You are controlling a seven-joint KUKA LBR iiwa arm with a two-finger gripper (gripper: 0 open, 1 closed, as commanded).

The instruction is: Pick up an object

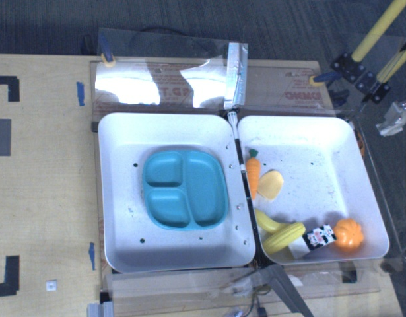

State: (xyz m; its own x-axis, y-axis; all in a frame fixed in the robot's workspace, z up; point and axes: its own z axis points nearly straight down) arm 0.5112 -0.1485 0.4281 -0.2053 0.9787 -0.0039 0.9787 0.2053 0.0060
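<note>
the left bin (117, 243) is holding a blue divided plate (185, 189) near its middle. the right bin (335, 137) is holding the pickable toys: an orange carrot (253, 175) lying against the wall shared with the left bin, a pale yellow piece (270, 184) touching the carrot, yellow bananas (279, 232) along the near wall, then a black-and-white cow figure (320, 237) and an orange pumpkin (348, 234). a clear panel (163, 78) is standing behind the left bin on the wooden bench (37, 197). yellow poles (381, 25) are leaning beyond the right bin over dark carpet (189, 5).
</note>
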